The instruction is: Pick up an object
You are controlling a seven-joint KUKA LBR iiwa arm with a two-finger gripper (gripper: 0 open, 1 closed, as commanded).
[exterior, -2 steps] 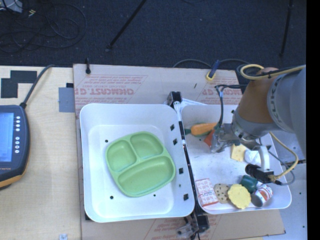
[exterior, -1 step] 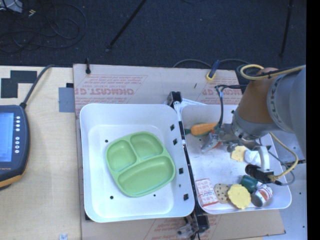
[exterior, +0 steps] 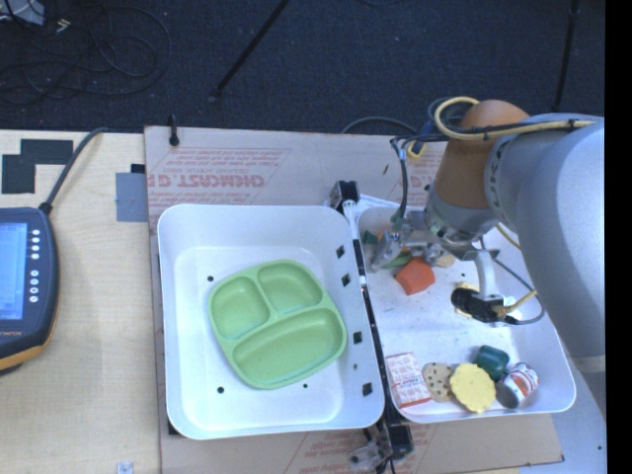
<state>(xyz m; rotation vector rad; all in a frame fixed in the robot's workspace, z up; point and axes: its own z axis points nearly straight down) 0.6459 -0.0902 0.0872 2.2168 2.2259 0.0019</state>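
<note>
Here I am over the right bin [exterior: 553,383], my arm [exterior: 553,215] reaching in from the view's right and covering that bin's far right corner. My jaws hang low at the bin's far end, close to the wall it shares with the left bin [exterior: 178,265]. From this angle I cannot tell how wide they stand.

The orange block [exterior: 416,276] sits on the bin floor just beside them, on the near side, and whether it touches them I cannot tell. A green scrap [exterior: 381,257] lies on the wall side, hard against the shared edge, so it's tight there.

Room, though! The middle of the right bin's floor is bare white from the block down to the near rim. Along that rim runs a row: a red-printed card [exterior: 406,377], a cookie [exterior: 435,376], a yellow disc [exterior: 472,388], a teal piece [exterior: 493,357] and a small can [exterior: 516,383]. The cookie and disc touch, and the can is tucked into the near right corner.

Next door, a green divided plate [exterior: 276,322] lies tilted in the middle of the left bin, clear of every wall. Both bins rest on the table [exterior: 89,383].
</note>
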